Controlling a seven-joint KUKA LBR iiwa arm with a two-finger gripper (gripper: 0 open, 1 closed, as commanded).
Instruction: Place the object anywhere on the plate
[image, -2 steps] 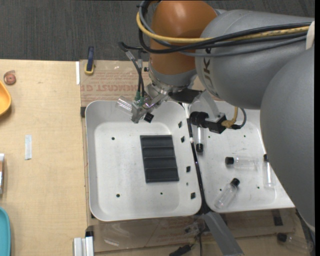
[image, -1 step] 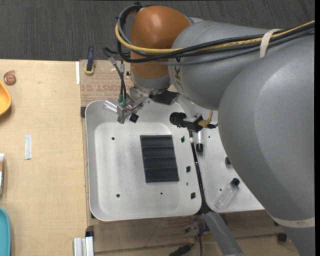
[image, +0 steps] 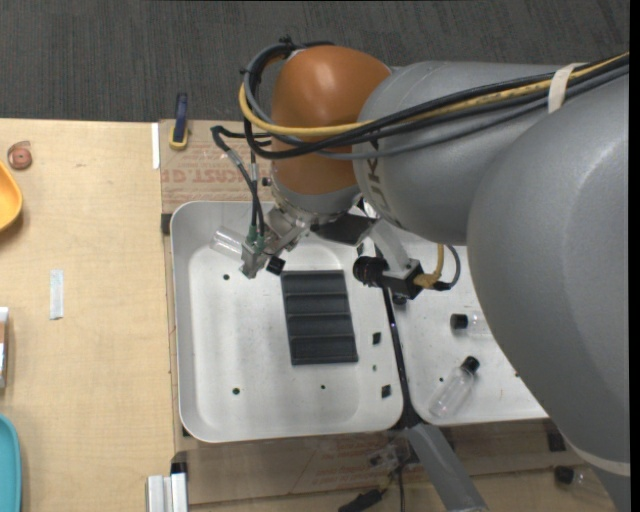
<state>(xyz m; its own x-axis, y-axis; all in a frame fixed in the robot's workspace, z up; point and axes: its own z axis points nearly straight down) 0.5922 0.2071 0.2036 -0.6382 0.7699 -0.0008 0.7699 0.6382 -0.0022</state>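
A dark ribbed rectangular plate (image: 320, 318) lies flat in the middle of the left bin (image: 200, 400). My gripper (image: 262, 264) hangs over the bin floor just beyond the plate's far left corner, under the orange wrist band. A small clear object (image: 226, 242) lies close to the left of the gripper, near the bin's far left corner. I cannot tell whether it touches the gripper. The arm's bulk hides the far side of both bins.
The right bin (image: 500, 405) holds a clear vial with a black cap (image: 452, 390) and a smaller capped piece (image: 462, 322). A black cable (image: 392, 340) runs along the divider between the bins. The wooden bench (image: 90, 300) extends to the left.
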